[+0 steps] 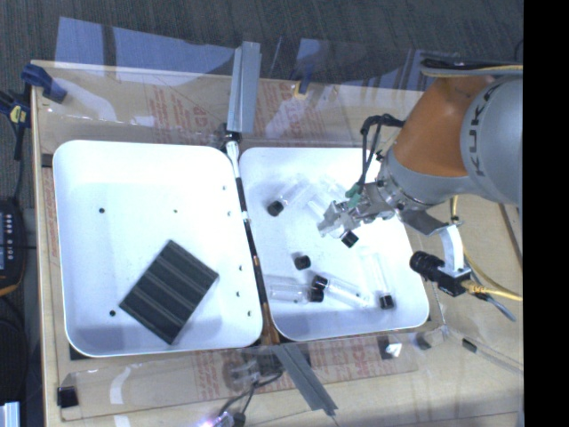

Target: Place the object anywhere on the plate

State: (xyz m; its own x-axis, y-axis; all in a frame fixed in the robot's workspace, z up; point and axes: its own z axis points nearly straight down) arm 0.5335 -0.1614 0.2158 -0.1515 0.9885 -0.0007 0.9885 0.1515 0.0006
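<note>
On the arm (pixel 480 140) I read part of "KUKA" in grey letters, running down the shell beside the orange band; the red print on the bench (pixel 133 105) under the clear sheet is too faint for me to make out. The gripper (pixel 342 225) hangs over the right bin (pixel 404 323), near its middle, and a small clear vial with a black cap (pixel 349 237) sits right at its tip. I cannot tell whether the fingers are closed on that vial or merely above it, so I leave the grasp undecided. More clear vials with black caps lie on the floor of that bin: one (pixel 276 207) to the upper left of the gripper, one (pixel 302 261) below and left of it, two (pixel 316 289) close together near the bin's front, and one (pixel 385 301) toward the front right corner. The plate (pixel 169 291), a dark ribbed rectangle turned at a slant, lies in the left bin (pixel 67 238), in its front half, well apart from the gripper and from every vial, with the wall between the bins separating them.
</note>
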